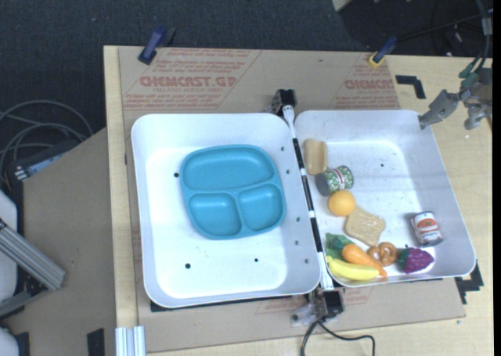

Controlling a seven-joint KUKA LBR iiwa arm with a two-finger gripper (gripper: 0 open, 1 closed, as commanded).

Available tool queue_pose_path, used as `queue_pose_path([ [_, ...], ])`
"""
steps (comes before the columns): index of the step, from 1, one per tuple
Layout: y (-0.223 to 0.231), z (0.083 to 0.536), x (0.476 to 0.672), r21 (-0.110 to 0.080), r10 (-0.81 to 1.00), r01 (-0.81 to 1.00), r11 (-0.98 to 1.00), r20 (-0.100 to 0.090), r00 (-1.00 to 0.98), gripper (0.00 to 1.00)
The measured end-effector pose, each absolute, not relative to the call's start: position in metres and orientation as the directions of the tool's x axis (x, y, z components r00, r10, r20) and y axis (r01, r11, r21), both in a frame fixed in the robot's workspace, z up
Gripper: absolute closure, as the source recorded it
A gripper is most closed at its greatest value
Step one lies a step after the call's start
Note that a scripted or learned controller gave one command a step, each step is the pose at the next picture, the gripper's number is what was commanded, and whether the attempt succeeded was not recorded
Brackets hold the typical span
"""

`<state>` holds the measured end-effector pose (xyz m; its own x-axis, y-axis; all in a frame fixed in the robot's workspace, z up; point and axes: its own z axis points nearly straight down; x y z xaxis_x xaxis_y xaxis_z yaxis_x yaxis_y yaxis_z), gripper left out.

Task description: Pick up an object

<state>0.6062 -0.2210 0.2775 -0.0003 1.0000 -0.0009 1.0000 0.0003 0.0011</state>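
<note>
Tool (456,109): seen at right edge, above right bin's (391,124) far corner; finger state cannot be told
Objects: toy food (356,229) heaped lower right, untouched; reach judged needed

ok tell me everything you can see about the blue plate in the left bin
The blue plate is a light blue tray that looks like plastic, with rounded corners and three compartments: one wide one at the far side, two smaller ones nearer the camera. It lies flat, slightly turned, about mid-floor in the left bin, nothing in it.
</note>
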Motion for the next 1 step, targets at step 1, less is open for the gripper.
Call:
queue_pose_path([
  [1, -0.1620, 0.1265, 0.5755, -0.004, 1.000, 1.000, 0.001, 0.002, -0.001, 0.00],
])
